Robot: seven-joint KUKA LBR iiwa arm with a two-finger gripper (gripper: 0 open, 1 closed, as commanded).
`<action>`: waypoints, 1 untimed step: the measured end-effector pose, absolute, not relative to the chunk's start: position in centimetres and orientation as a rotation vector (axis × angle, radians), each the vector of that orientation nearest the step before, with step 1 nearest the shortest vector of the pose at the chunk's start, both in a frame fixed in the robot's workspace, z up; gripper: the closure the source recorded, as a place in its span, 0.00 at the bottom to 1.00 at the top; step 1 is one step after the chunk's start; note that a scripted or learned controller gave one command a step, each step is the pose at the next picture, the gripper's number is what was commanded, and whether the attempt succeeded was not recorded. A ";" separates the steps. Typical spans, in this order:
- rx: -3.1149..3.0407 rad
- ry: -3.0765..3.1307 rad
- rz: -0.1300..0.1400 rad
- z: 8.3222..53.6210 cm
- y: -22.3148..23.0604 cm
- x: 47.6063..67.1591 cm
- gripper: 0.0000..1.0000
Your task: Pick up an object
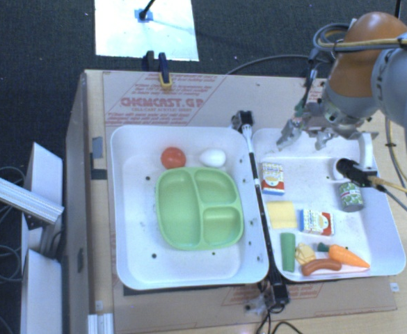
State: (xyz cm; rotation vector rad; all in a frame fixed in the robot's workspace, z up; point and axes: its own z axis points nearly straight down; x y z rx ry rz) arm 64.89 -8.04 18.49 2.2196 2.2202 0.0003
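My gripper hangs over the far edge of the right bin, fingers spread open with nothing between them. Just in front of it lies a small red-and-white carton. Nearer the front lie a yellow block, a second carton, a green stick, a small yellow piece, a sausage and a carrot. A grey-green can stands at the bin's right side.
The left bin holds a green divided tray, with a red tomato and a white egg behind it. A black clamp rail runs between the bins.
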 end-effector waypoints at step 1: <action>2.221 2.222 -0.003 8.3 -16.5 66.8 0.00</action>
